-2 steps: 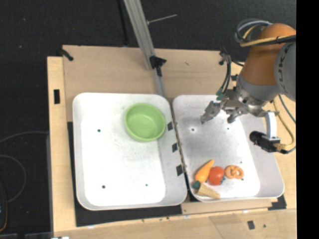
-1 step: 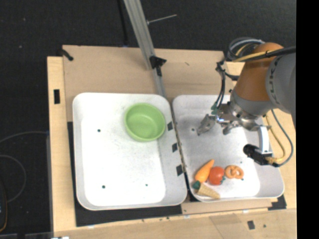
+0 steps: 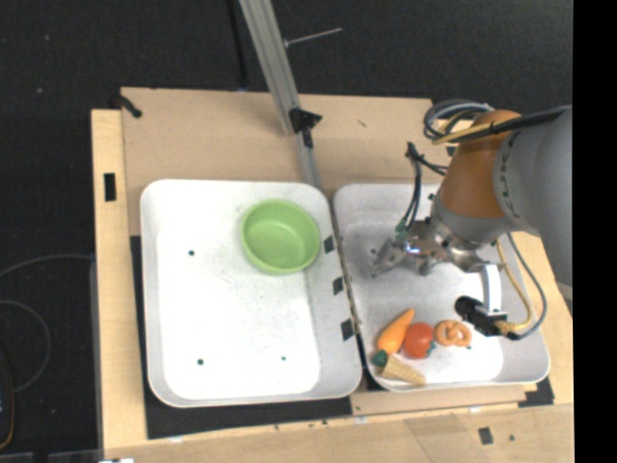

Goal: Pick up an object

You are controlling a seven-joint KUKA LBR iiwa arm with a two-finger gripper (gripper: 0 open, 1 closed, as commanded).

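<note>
**Gripper low over the right bin, toys lying just below it**

We see the gripper down over the bare floor of the right bin, reaching leftward from the arm's orange band. How it is set we cannot tell: the metal parts blur together against the white bin, and nothing shows clearly between them.

Nearest to it, toward the near edge of the same bin, lies a small cluster of toy food. We make out a carrot lying at a slant below the gripper, its tip pointing up toward it but apart from it. Touching the carrot on the side away from the gripper sits a tomato, and just beyond that a small pretzel-shaped piece. Below the carrot, against the bin's near rim, rests an ice-cream cone on its side.

Farther off, to the gripper's left and across the divide between the bins, we see a green bowl standing upright in the left bin, near that bin's far right corner. It is well apart from the gripper.
</note>
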